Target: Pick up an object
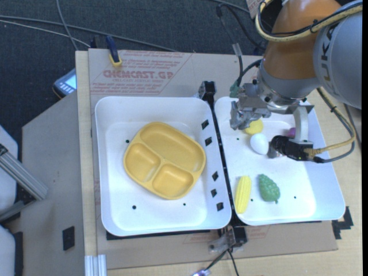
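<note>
Right of frame: white egg (259, 143) beside partly hidden yellow piece (254, 127); below, yellow corn cob (243, 193) and green bumpy cluster (268, 188).

Yellow divided plate (165, 160), blue clamp (113, 52)

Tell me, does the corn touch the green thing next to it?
Apart. The camera view shows a strip of white bin floor between the corn and the green toy.

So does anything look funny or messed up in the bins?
Not much. The yellow divided plate sits turned at a slant in the left bin rather than square to its walls. In the right bin, the corn, green toy and white egg lie loose. Nothing looks spilled or broken.
</note>
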